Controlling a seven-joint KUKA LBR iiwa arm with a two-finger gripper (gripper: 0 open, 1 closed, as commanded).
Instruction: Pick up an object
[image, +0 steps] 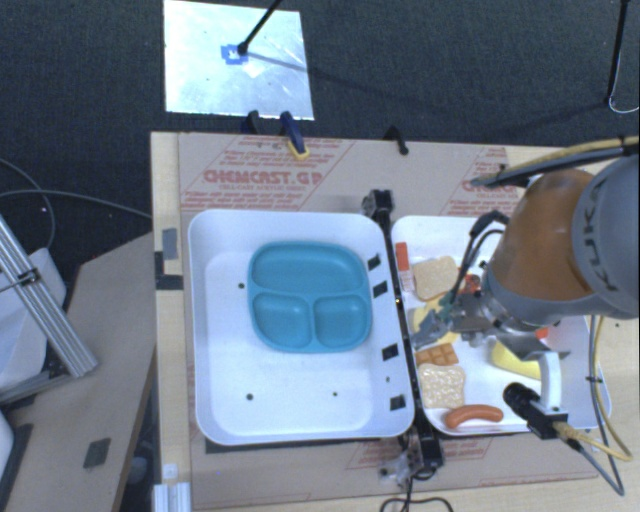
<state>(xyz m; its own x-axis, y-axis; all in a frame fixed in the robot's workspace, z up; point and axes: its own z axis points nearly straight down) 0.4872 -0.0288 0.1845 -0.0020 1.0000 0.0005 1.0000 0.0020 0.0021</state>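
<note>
Arm low over right bin (420, 232). Claw (437, 322) among food pieces near bread slice (434, 276) and waffle (437, 354); grip state: cannot tell. Sausage (473, 415) at front. Nothing visibly lifted; pickup remains.

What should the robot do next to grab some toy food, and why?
Probably lower the tool a little. It hangs over the right bin, above the waffle piece, with bread slice and sausage lying nearby, ungrabbed.
</note>
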